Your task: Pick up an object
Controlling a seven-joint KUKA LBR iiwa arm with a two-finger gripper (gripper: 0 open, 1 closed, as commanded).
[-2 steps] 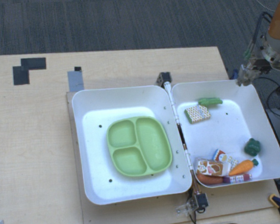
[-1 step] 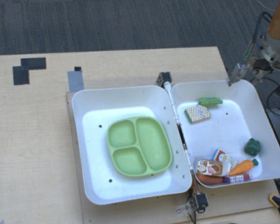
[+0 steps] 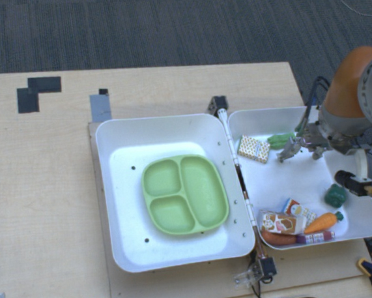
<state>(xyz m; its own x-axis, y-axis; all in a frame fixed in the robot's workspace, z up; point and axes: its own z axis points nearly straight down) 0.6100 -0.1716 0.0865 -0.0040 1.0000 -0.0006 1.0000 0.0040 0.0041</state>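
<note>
**Robot arm poised over the right bin of small objects**

Where the arm reaches in from the right, its grey body and orange band sit above the right bin, and the jaws hang low over the bin's upper part; whether they are released or clenched cannot be told from this angle, and nothing is seen between them. Just beside them, toward the bin's top, lies a green object, with a small patterned box to its left near the divider. A dark green block sits apart on the bin's right side. Along the bottom edge lie a carrot, a colourful snack packet, and a reddish sausage-shaped item, crowded together and touching. On the left, the second white bin holds a pale green divided plate with three compartments, lying flat near its centre. Both bins rest side by side on a light wooden table.
</note>
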